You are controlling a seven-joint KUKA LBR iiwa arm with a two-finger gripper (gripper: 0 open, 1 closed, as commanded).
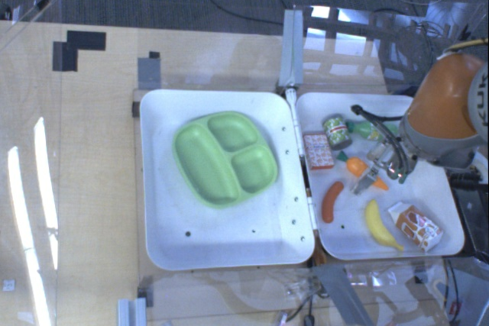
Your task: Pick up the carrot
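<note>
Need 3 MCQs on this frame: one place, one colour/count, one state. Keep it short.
1. Where is the carrot?
A. On the green plate
B. In the right bin, by the gripper
C. On the bench outside the bins

2. How many compartments does the green plate have?
A. Two
B. Three
C. Five

3. What state is the carrot in?
A. Lying on the bin floor
B. Lifted above the bin
C. Resting on the banana

Key:
1 B: the carrot lies in the right bin, just left of the gripper.
2 B: the plate in the left bin shows one long section and two smaller ones.
3 A: it rests flat on the white floor, apart from the banana and the sausage.
</note>
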